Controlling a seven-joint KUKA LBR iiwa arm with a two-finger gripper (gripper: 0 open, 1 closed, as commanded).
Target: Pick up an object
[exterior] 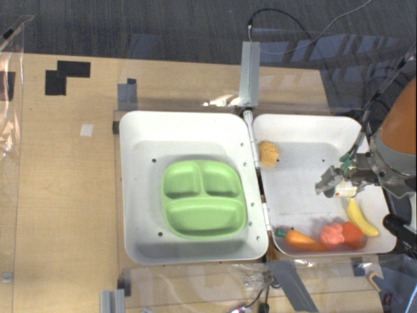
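My gripper hangs over the right part of the right bin, reaching in from the right. A yellow banana lies just below and to the right of it. Along the bin's front wall lie an orange carrot, a pink lumpy toy and a red-orange piece. A small tan-yellow object sits near the bin's left wall, well left of the gripper. I see nothing clearly held in the gripper.
The left bin holds a green divided plate at its middle. A metal post stands behind the seam between the bins. Black cables run across the dark floor at the back.
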